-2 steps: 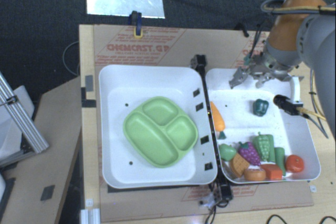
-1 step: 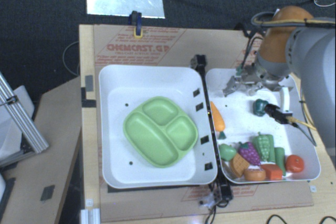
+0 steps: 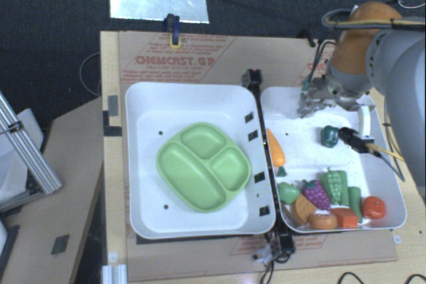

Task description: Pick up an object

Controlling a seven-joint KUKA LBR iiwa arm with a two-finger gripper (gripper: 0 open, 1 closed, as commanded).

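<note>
The gripper (image 3: 311,105) is hovering low over the right bin's (image 3: 293,98) far edge; whether its jaws are released or clenched, I cannot tell. Toy foods are lying along that bin's near edge: purple grapes (image 3: 317,194), tomato (image 3: 374,207), carrot (image 3: 275,149).

Grey arm (image 3: 393,70) reaching from right, gripper (image 3: 311,103) lowered

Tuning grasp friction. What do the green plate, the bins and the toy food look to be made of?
Green plate: probably molded plastic, matte to satin; even pastel colour, soft rounded dividers.
Left bin and right bin: likely thin white plastic, smooth with a slight sheen on the rounded rims.
Toy food, e.g. carrot, grapes, tomato: looks like plastic, somewhat glossy, saturated colours; hard or soft can't be told.
</note>
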